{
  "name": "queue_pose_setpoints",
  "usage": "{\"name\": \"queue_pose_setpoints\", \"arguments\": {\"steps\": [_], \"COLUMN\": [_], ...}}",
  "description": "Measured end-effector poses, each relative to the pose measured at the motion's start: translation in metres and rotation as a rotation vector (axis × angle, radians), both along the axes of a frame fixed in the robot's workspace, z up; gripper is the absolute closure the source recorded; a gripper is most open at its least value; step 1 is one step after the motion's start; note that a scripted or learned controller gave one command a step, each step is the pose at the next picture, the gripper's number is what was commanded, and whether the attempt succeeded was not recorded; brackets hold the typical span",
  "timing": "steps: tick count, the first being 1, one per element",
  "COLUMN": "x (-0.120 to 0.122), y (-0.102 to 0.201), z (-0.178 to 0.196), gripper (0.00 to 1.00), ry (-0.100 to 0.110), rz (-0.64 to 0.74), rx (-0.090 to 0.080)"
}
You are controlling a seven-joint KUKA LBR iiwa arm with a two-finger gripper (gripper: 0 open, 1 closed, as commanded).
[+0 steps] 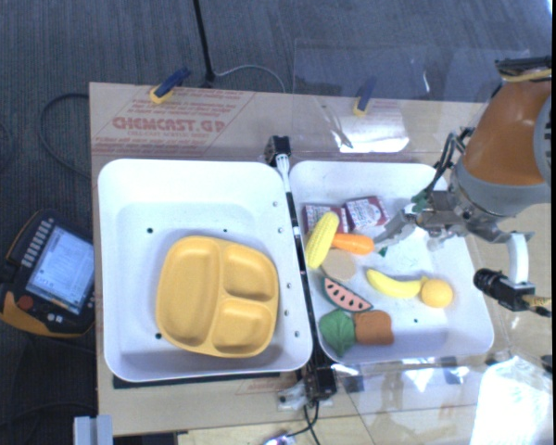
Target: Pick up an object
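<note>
The right bin (463, 341) holds toy food. A corn cob (321, 236) lies beside an orange carrot (354, 244), with a maroon packet (361, 214) behind them. Nearer the front are a beige round piece (339, 265), a watermelon slice (344, 295), a banana (393, 285), a yellow lemon (435, 292), a green leafy piece (335, 330) and a brown-orange piece (374, 326). My gripper (391, 234) hangs low over the middle of this bin, just right of the carrot and above the banana. Nothing visibly sits in it.
The left bin (130, 202) holds a yellow divided tray (218, 295). A black bar (292, 221) runs along the seam between the bins. The orange-banded arm (505, 146) comes in from the right. A handheld pendant (51, 272) lies off the bench at the left.
</note>
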State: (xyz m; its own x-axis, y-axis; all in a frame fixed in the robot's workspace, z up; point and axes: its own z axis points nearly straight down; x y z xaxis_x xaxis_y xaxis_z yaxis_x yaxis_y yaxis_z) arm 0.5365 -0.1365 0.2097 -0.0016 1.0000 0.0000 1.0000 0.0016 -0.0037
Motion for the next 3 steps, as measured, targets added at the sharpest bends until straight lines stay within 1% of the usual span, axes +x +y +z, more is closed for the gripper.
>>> {"name": "queue_pose_setpoints", "arguments": {"steps": [1,2,3], "x": [0.041,0.041,0.052], "y": [0.033,0.030,0.077], "z": [-0.103,-0.093,0.001], "gripper": [0.00,1.00,1.00], "ry": [-0.029,-0.032,-0.011], "rz": [0.158,0.156,0.051], "rx": [-0.008,-0.015,-0.002]}}
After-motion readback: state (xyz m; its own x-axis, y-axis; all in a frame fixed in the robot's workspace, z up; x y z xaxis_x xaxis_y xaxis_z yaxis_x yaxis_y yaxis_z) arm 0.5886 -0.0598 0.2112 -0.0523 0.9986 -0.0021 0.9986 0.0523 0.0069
